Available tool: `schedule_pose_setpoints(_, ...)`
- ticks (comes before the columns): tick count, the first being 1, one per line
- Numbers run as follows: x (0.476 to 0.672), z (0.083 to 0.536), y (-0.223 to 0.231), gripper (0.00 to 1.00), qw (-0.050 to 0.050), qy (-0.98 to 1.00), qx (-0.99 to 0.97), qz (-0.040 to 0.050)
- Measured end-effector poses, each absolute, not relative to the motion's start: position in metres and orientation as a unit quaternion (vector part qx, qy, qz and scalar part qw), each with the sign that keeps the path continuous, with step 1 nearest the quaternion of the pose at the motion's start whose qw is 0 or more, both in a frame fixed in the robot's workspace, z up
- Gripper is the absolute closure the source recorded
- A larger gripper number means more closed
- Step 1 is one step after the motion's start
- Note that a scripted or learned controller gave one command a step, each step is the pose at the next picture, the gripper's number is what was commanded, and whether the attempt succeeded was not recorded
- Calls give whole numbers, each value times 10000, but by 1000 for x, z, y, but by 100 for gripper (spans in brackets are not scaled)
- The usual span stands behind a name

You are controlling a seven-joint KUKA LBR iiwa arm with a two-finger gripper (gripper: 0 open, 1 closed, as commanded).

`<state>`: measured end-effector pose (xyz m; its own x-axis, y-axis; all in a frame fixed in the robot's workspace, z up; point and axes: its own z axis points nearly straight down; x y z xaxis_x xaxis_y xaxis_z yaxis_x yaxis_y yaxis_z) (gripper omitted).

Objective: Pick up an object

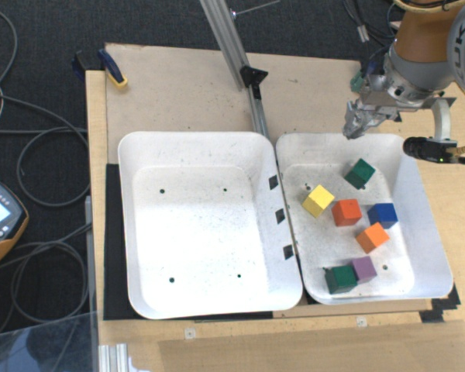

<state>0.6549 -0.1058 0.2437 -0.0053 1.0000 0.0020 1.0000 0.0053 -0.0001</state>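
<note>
The right bin (418, 215) holds several small blocks: a dark green one (360, 173) near the back, a yellow one (319, 200), a red-orange one (346, 212), a blue one (383, 215), an orange one (372, 237), a purple one (364, 269) and a green one (341, 278) at the front. My gripper (359, 125) hangs above the bin's back rim, up and behind the dark green block. Nothing shows between its fingertips.
The left bin (194, 223) lies beside the right one. A metal pole (229, 45) slants across the bench behind the bins. A blue and yellow clamp (112, 68) sits at the bench's back left corner. Cables trail on the floor at left.
</note>
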Motion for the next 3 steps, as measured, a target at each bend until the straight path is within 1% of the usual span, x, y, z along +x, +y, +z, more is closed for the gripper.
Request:
schedule_pose_setpoints(1, 653, 252, -45, 100, 10, -7098, -7044, -14)
schedule_pose_setpoints(3, 651, 262, 55, 100, 1, -7093, -7049, -15)
